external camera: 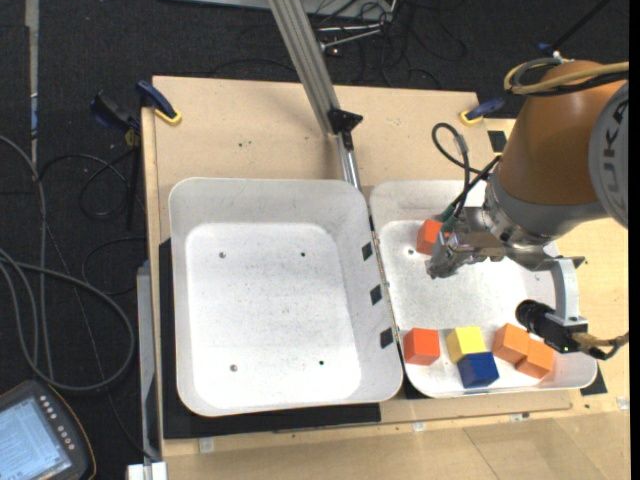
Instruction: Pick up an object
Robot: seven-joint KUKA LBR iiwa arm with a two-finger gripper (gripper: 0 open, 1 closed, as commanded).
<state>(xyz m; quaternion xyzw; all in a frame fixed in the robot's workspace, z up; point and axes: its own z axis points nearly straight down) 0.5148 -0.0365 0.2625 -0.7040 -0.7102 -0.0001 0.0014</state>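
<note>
The large grey arm with its orange band (560, 128) looms closest to the lens, reaching in from the right over the right-hand shallow white bin (400, 213). Below it the dark two-finger gripper (443, 258) sits low over the upper left part of that bin, and a small orange block (430, 236) lies right against it on its left side. Whether the block sits between the fingers, or how wide they stand, I cannot tell, since the wrist and cables cover them. Along the near edge of the same bin lie an orange cube (421, 345), a yellow cube (465, 342) touching a blue cube (478, 369) just in front of it, and two orange blocks (524, 349) pressed together near the right corner. The left-hand shallow white bin (190, 208) lies just beside the right one, on the wooden bench (250, 118)
</note>
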